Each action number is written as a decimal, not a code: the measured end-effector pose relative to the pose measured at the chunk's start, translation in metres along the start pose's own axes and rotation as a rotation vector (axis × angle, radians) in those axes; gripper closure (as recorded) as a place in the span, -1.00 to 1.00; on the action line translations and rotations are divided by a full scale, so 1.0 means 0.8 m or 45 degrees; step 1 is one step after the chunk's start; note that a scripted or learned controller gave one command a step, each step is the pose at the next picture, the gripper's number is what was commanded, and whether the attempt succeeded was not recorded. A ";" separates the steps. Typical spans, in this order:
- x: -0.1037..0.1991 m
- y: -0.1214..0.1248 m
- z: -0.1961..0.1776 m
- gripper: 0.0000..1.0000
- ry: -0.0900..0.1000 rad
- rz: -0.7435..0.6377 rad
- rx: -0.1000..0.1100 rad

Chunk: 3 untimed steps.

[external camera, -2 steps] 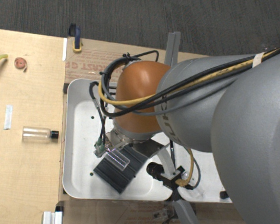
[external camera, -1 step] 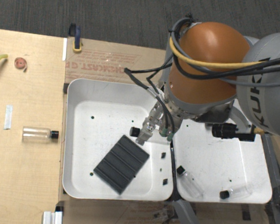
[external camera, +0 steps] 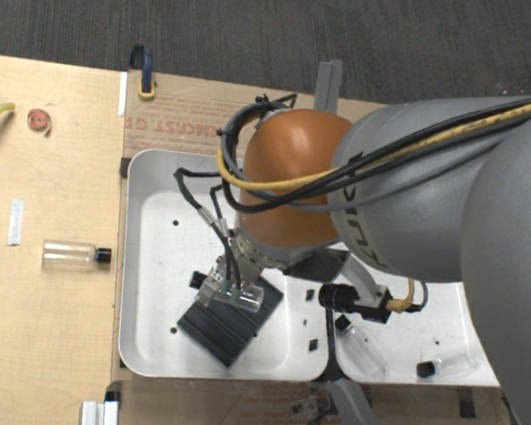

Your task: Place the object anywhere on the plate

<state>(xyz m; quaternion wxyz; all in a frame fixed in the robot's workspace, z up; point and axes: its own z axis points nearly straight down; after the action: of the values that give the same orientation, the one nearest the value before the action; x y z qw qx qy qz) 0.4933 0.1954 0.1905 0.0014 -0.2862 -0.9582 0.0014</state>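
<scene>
On the wooden bench (external camera: 37,324), the fingers (external camera: 229,293) hang over the left bin (external camera: 149,242); their opening cannot be told.

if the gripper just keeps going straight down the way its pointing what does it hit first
Most likely the floor of the left white bin. The gripper points down into that bin, and its dark body hides whatever lies directly beneath it, so an object under it can't be ruled out. Depth from this slanted view is unclear.
</scene>
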 end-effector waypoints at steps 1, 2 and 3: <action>-0.065 0.091 -0.010 1.00 -0.003 0.006 -0.003; -0.065 0.091 -0.010 -1.00 -0.003 0.007 -0.003; -0.216 -0.005 -0.040 -1.00 -0.007 -0.133 -0.005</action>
<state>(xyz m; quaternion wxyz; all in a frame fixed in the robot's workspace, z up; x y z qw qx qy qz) 0.6358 0.0974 0.2219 -0.0019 -0.2357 -0.9718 0.0002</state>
